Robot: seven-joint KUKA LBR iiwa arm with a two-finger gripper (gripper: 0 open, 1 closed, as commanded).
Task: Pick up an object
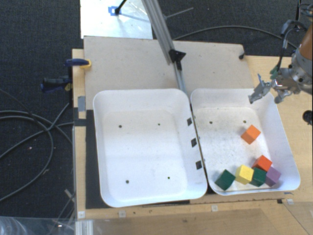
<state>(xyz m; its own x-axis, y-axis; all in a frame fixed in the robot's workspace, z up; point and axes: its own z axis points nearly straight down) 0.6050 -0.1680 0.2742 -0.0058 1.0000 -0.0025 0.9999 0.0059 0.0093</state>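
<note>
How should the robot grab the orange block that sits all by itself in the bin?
Come straight down from above and pinch two opposite flat sides of the orange block. It lies alone on the floor of the right bin, apart from the cluster of blocks near the front corner, so there is likely room around it for the tool.

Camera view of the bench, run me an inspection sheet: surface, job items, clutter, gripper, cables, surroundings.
Surface: tan bench board bearing the left white bin and right white bin.
Job's things: in the right bin, a lone orange cube; near its front edge a dark green cube, yellow cube, red-orange cube, green cube and purple cube clustered.
Clutter: nothing seen.
Gripper: two-finger gripper open, above the right bin's far right corner, holding nothing.
Cables: black cables on the floor.
Surroundings: dark carpet; blue clamp at the bench's left edge.
</note>
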